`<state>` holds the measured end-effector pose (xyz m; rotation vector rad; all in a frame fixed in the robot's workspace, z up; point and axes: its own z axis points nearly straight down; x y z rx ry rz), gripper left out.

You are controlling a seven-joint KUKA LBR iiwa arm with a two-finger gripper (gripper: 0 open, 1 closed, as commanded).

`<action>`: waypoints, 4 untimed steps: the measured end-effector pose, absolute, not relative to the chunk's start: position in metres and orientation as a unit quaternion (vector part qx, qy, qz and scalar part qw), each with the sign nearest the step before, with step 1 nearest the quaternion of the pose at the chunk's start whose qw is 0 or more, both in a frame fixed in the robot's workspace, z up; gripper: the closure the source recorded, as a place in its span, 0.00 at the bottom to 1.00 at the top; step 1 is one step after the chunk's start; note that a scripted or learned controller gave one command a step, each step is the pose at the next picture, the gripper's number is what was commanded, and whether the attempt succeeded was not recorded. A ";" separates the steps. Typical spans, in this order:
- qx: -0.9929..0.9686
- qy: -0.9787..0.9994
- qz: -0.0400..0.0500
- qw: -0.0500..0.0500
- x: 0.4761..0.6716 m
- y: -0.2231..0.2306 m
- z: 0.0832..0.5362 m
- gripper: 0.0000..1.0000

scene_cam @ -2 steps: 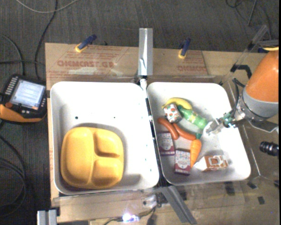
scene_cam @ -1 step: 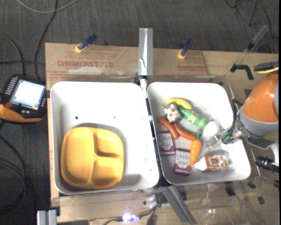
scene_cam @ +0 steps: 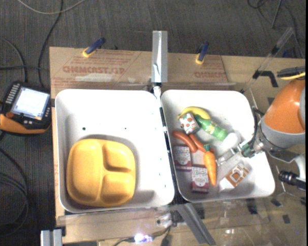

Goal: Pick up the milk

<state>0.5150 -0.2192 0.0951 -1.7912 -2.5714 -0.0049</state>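
The milk looks to be the small white carton with red print (scene_cam: 187, 122). It lies tilted in the upper middle of the right bin (scene_cam: 256, 188), beside a banana (scene_cam: 196, 112) and a green bottle (scene_cam: 213, 129). My gripper (scene_cam: 243, 150) hangs low over the right side of that bin, under the orange band of the arm (scene_cam: 286, 111). It is well to the right of the carton and apart from it. Just below the gripper lies a white packet with a brown mark (scene_cam: 236, 175).
An orange hot dog (scene_cam: 189, 141), a carrot (scene_cam: 210, 167) and two dark red sachets (scene_cam: 183, 156) (scene_cam: 199, 179) crowd the right bin's middle. A yellow divided plate (scene_cam: 101, 171) sits in the left bin (scene_cam: 66, 111). A teach pendant (scene_cam: 24, 108) rests off the bench's left side.
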 end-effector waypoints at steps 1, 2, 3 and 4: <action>-0.571 -0.821 0.002 0.000 0.516 -0.189 0.238 0.00; -0.472 -0.882 0.001 0.001 0.506 -0.193 0.181 0.00; -0.414 -0.910 -0.002 -0.004 0.488 -0.224 0.088 0.00; -0.420 -0.908 0.000 0.001 0.574 -0.223 0.148 0.00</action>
